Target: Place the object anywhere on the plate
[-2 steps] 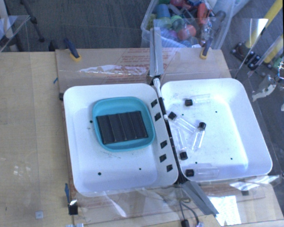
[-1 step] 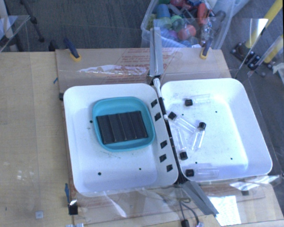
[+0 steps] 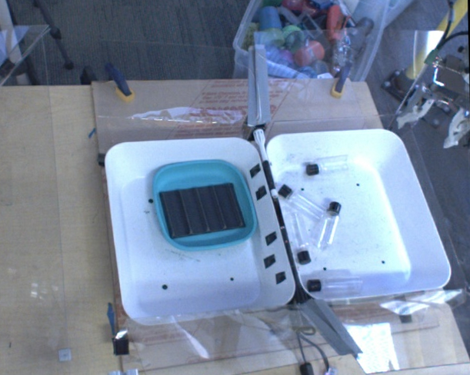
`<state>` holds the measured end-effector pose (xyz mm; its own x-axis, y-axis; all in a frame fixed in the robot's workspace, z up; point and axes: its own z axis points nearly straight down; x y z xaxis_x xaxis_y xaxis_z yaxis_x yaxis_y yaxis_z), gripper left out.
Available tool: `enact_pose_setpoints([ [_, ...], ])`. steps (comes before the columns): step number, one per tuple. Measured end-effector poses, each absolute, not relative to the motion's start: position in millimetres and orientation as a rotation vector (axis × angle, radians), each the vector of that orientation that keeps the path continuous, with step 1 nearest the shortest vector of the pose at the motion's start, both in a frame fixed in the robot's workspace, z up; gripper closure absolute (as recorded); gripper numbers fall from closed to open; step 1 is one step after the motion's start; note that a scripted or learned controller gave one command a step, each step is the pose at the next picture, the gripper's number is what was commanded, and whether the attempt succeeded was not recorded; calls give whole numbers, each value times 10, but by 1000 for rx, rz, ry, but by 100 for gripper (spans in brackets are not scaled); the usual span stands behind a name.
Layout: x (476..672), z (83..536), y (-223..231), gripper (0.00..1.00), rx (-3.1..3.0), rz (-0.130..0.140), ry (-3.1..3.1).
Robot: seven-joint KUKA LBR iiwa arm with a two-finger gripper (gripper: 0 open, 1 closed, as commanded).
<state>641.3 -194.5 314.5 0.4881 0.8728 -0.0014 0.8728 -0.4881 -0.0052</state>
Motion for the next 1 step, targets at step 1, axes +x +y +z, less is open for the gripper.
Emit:
enact_pose_setpoints([
  [1, 6587, 4352, -2066, 0, -2819, 0, -1389],
])
